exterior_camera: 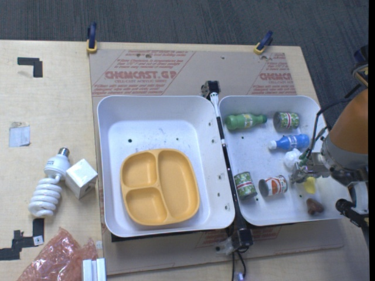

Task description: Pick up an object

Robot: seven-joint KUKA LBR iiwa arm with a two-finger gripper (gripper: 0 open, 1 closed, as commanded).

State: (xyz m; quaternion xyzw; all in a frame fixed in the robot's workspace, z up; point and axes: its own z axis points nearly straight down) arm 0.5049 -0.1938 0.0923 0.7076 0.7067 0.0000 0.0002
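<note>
My gripper (303, 170) hangs low over the right side of the right bin (258, 212). It is just above a small white object (291, 158) and a yellow object (309, 185). A red and white can (273, 186) lies just to its left, and a blue bottle (289, 142) lies a little farther back. Nothing shows as lifted off the bin floor. The arm's orange band (353, 127) rises at the right edge.
The right bin also holds a green bottle (245, 120), a green can (286, 120), another green can (245, 185) and a small brown object (315, 206). A yellow divided tray (159, 186) lies in the left bin (111, 157). A light bulb (48, 189) and white cube (81, 177) lie on the bench.
</note>
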